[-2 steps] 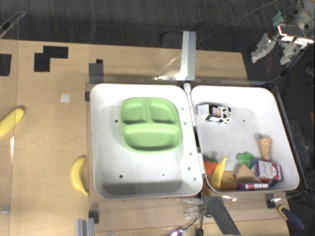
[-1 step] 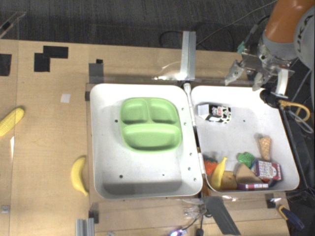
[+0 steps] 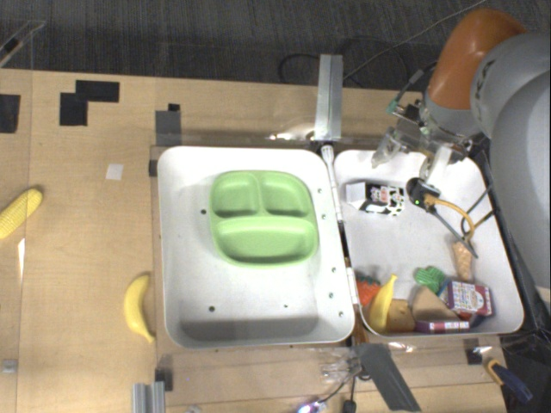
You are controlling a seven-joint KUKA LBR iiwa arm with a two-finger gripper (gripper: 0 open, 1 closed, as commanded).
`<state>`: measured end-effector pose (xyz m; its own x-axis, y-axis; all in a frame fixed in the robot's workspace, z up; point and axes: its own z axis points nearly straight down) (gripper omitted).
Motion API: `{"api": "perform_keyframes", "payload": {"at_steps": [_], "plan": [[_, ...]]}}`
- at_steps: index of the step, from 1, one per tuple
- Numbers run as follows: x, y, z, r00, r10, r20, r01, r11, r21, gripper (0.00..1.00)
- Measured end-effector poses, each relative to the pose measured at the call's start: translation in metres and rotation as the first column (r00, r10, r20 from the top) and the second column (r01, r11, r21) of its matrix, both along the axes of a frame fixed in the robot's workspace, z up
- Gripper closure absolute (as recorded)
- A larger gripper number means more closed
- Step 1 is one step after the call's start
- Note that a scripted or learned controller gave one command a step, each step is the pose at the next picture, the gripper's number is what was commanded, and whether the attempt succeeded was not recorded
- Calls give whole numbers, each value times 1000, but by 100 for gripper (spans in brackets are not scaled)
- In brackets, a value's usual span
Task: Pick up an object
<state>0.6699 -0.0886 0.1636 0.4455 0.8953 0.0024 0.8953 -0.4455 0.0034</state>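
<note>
A pale wooden bench (image 3: 77,256) carries two shallow white bins side by side, dark carpet (image 3: 172,15) behind it; black tape shapes (image 3: 86,100) mark the wood, and a yellow plastic banana (image 3: 138,306) lies just outside the left bin (image 3: 172,231); a yellow toy corn cob (image 3: 19,213) sits at the far left edge. A green divided plastic tray (image 3: 261,216) fills that bin's middle. In the right bin (image 3: 499,231) a small black-and-white toy cow (image 3: 381,199) rests near the top left corner, apart from the heap of toy food (image 3: 426,298) (a jumble, hard to sort) at the near wall. The two-finger gripper (image 3: 411,155) hangs over the bin's far side, just beyond the cow, fingers parted with nothing between them.
</note>
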Motion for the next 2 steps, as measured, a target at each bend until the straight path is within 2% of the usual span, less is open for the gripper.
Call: {"api": "perform_keyframes", "payload": {"at_steps": [1, 2], "plan": [[0, -26, -24, 938, 345, 2, -345, 938, -3, 0], [-10, -15, -47, 921, 389, 36, -388, 921, -24, 0]]}}
